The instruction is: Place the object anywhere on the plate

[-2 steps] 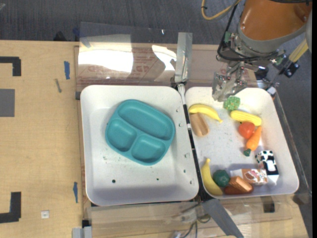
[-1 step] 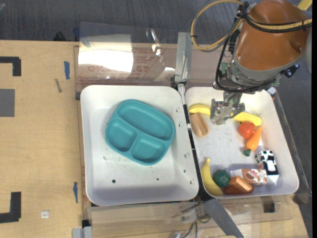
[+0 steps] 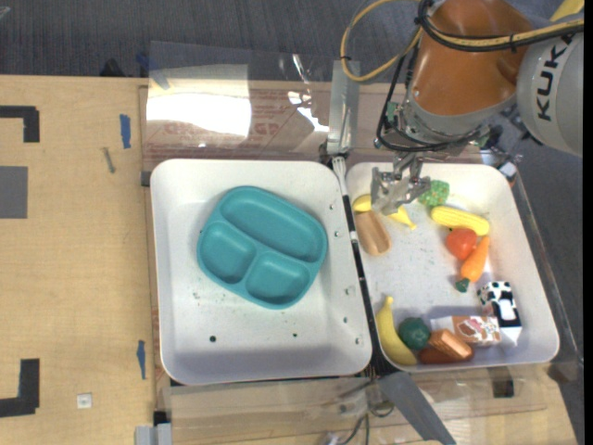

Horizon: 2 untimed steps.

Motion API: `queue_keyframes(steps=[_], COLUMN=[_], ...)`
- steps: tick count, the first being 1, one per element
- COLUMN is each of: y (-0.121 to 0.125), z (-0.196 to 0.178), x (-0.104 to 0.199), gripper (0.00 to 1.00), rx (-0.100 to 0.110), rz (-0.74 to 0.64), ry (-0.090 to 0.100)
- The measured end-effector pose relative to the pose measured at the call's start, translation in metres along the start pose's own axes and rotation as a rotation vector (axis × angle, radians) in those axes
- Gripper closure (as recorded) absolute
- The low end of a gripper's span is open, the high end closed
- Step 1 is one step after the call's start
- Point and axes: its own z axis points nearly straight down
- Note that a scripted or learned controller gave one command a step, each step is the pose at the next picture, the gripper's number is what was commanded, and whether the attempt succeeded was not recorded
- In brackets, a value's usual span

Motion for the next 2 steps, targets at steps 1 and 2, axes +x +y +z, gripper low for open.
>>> queue_keyframes(steps=[1,2], y=[0.007,0.002], z=[-0.068,-0.156], x=[-0.048,-0.022], gripper=[1.0,1.0], rx=[0.014,0.013], rz=[-0.132,-0.385], ry=[0.0,0.002])
